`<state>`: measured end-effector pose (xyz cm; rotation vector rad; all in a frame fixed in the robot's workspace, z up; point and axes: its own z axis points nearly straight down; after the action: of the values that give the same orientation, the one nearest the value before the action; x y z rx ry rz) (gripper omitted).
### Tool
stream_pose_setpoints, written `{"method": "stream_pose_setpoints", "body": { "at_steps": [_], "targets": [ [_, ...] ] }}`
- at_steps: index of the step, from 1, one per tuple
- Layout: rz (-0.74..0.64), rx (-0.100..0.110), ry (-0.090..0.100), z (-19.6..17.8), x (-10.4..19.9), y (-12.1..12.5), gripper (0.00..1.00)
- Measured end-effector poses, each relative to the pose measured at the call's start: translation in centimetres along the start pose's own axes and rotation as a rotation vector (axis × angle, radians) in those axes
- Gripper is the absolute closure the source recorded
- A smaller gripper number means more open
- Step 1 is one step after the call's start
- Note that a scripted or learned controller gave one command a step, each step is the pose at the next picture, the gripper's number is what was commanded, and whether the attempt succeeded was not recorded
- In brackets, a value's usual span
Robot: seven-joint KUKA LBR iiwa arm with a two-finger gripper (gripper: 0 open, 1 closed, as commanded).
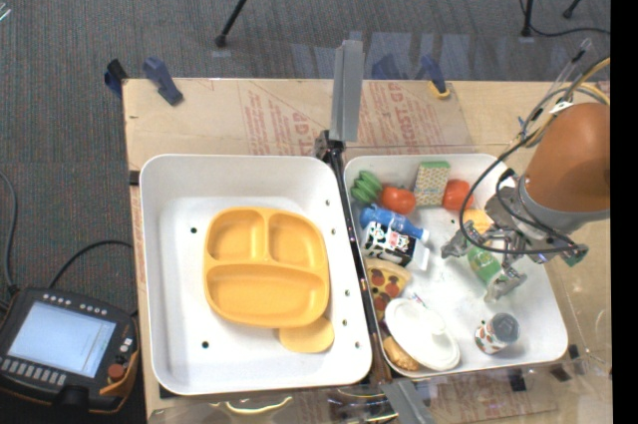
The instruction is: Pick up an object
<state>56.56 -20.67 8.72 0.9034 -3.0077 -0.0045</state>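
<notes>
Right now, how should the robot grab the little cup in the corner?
Best guess: from straight above, pinching across the rim of the cup. It seems to stand upright in the right bin, apart from the white lid beside it, so fingers can drop on both sides. The gripper hovers close by.

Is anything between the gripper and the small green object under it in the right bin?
Nothing visible does. The gripper hangs directly over the small green object near the right white bin's right side. The nearest neighbours, a red tomato-like ball and a small grey-topped cup, sit apart from it.
</notes>
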Motion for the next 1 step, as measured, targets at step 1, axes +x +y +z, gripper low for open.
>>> {"method": "stream_pose_setpoints", "body": {
  "at_steps": [1],
  "targets": [
    [-0.001,-0.001,-0.003,-1.02,-0.24,0.09,1.00]
  ]
}}
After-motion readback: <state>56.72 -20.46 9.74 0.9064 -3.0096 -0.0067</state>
